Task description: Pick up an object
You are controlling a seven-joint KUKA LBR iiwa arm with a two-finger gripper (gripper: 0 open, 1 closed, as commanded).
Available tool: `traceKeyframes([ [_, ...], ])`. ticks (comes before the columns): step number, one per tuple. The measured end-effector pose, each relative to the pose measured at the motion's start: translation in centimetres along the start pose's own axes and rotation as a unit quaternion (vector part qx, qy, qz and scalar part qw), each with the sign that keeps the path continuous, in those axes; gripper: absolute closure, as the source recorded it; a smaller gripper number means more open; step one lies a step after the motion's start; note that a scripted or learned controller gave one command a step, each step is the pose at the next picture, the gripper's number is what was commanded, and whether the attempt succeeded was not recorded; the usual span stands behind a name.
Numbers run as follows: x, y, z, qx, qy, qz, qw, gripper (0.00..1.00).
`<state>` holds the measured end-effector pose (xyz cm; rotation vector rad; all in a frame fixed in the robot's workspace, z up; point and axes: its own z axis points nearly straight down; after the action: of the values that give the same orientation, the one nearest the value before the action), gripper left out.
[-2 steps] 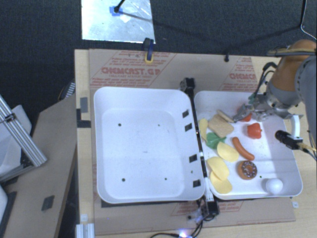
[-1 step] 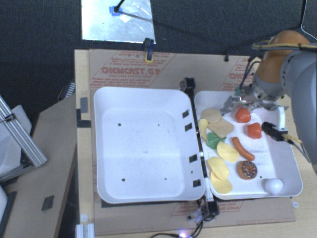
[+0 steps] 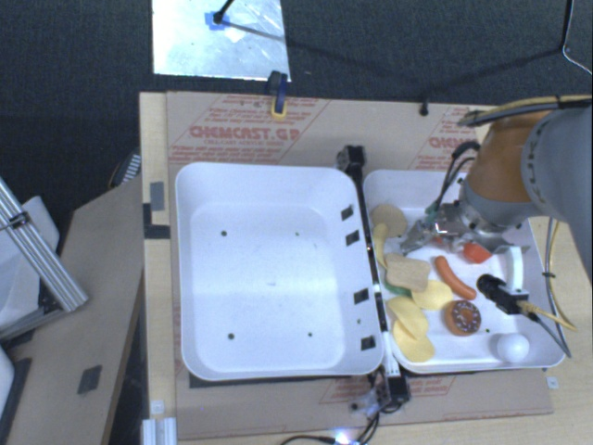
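Two shallow white bins sit side by side on the surface. Camera view: the claw (image 3: 435,232) hangs low over the right bin (image 3: 537,248); whether it is apart or together cannot be told. A tan bread-like slab (image 3: 408,273) lies just below-left of it, an orange sausage-shaped toy (image 3: 454,277) just below, slanting down-right.

The arm (image 3: 547,170) is running off the right edge, so you are seeing just its wrist end. It is covering the right bin's (image 3: 463,355) far corner, and the gripper (image 3: 435,230) is too blurred to read its fingers.
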<state>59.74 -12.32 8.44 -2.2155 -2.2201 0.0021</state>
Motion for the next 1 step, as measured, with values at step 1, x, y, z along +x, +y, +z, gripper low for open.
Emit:
traceKeyframes([
  [1, -4.58, -1.30, 0.00, -0.001, 0.005, 0.000, 1.0000, 0.00],
])
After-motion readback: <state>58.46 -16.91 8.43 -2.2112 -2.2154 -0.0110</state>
